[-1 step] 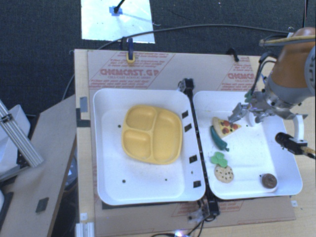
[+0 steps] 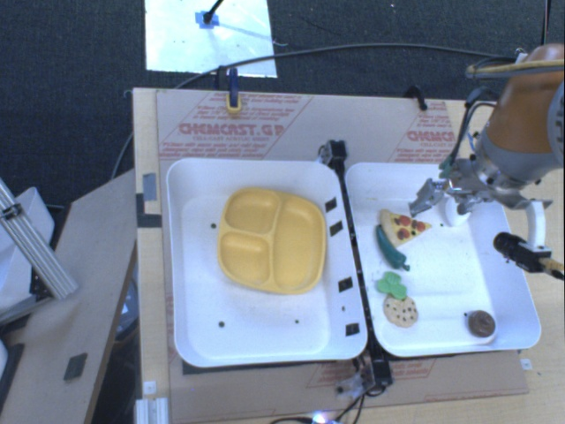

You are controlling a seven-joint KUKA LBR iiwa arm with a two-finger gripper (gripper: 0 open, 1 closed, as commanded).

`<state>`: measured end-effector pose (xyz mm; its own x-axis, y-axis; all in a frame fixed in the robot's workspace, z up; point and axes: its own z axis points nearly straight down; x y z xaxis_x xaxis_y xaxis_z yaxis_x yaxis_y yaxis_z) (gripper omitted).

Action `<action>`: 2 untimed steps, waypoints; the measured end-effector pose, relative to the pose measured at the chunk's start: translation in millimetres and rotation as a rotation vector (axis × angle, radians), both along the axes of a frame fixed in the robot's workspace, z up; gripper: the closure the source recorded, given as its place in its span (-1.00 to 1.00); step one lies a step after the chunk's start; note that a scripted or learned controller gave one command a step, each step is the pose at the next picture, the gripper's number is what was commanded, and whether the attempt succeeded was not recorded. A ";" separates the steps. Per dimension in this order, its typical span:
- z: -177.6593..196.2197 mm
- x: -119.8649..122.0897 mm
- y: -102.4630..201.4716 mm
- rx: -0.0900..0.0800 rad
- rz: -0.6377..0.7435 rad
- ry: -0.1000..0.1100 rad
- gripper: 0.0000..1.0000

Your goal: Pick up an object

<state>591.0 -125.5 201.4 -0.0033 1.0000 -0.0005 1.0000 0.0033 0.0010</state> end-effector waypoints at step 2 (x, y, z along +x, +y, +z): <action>-89.4 7.9 2.9 0.000 -0.002 0.002 -1.00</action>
<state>598.9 -122.6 112.0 -0.0015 1.0000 -0.0002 1.0000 0.0015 -0.0009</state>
